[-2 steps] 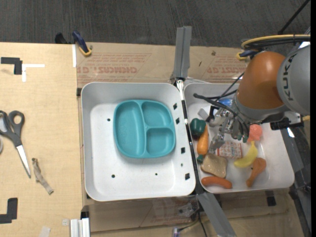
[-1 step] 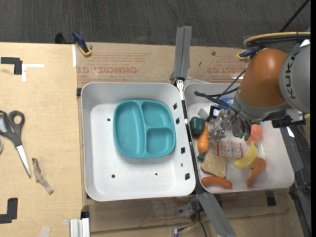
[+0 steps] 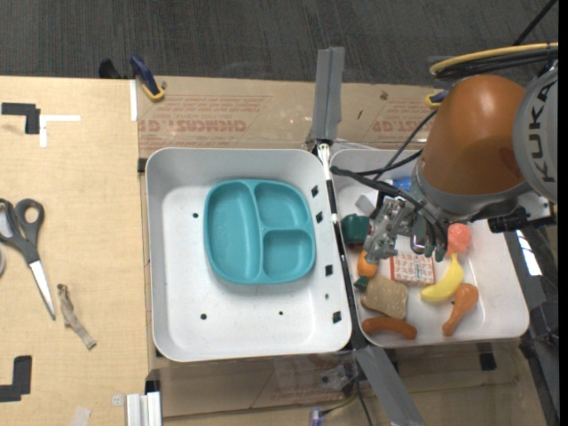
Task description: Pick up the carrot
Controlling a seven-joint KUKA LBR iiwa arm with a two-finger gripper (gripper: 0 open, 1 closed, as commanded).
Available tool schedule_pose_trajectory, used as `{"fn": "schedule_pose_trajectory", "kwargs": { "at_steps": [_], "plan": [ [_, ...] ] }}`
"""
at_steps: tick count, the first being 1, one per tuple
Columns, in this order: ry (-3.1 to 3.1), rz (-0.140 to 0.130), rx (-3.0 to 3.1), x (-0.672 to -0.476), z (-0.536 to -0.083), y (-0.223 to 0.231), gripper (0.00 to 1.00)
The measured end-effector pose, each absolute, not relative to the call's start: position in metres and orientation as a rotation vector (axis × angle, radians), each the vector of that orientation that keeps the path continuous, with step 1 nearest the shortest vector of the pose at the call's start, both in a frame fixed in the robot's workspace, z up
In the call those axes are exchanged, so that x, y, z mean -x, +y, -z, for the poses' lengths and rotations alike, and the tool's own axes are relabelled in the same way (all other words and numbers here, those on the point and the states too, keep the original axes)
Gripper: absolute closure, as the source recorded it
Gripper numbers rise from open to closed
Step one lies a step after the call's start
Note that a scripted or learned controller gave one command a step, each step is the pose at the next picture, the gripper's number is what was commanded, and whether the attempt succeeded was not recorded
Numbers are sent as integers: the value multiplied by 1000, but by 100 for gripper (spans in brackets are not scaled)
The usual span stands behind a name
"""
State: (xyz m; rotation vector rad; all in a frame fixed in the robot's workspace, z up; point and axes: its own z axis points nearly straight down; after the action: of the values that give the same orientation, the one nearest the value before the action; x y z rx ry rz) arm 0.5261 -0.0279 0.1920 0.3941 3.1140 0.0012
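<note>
While the claw (image 3: 399, 231) hangs over the right bin (image 3: 506, 322) at the frame's right, whether it is apart or together cannot be told; the carrot (image 3: 368, 265) lies just below-left of it, beside bread (image 3: 385, 297).

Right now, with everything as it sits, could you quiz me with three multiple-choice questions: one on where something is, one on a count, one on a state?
1. Where does the banana lie?
A. in the left bin
B. in the right bin
C. on the bench outside the bins

2. How many compartments has the teal plate?
A. two
B. three
C. four

3. How does the teal plate sit?
A. right way up
B. upside down
C. standing on edge

Answers:
1. B, the banana rests among the other toy foods in the right bin.
2. B, the plate shows one large well and two smaller ones.
3. A, its wells face up.
</note>
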Motion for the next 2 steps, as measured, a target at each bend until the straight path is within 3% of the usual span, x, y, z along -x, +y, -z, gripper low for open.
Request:
{"fn": "schedule_pose_trajectory", "kwargs": {
  "at_steps": [1, 2],
  "plan": [
    [3137, 1, 2, -536, -240, -92, 100],
    [3116, -1, -410, -494, -191, -47, 100]
  ]
}}
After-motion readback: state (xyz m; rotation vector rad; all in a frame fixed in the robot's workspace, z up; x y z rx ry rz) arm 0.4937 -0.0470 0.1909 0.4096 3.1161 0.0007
